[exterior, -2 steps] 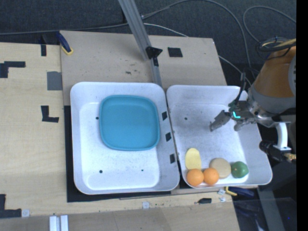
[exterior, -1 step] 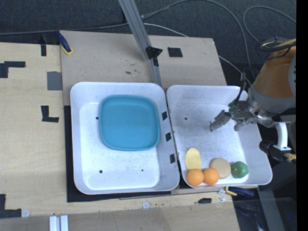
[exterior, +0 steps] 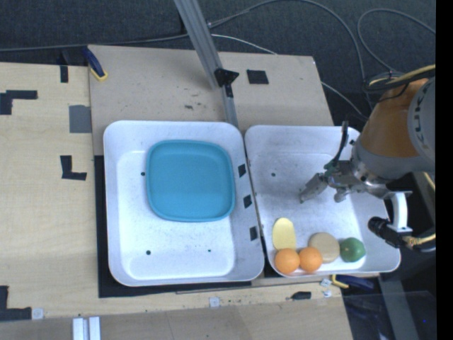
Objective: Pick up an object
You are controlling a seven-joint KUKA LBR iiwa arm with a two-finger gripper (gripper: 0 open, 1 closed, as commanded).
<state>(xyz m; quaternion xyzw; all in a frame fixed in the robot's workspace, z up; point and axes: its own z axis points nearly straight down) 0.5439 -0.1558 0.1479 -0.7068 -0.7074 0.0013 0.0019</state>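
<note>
My gripper hangs over the middle of the right bin, its two fingers spread apart and nothing between them. Along the bin's near edge lie a yellow piece, two orange balls, a beige oval object and a green ball. These objects sit below the gripper in the view, apart from it.
A blue square plate lies in the left bin. A grey metal post runs from the top of the view down to the gap between the bins. Cables trail over the dark floor at the upper right.
</note>
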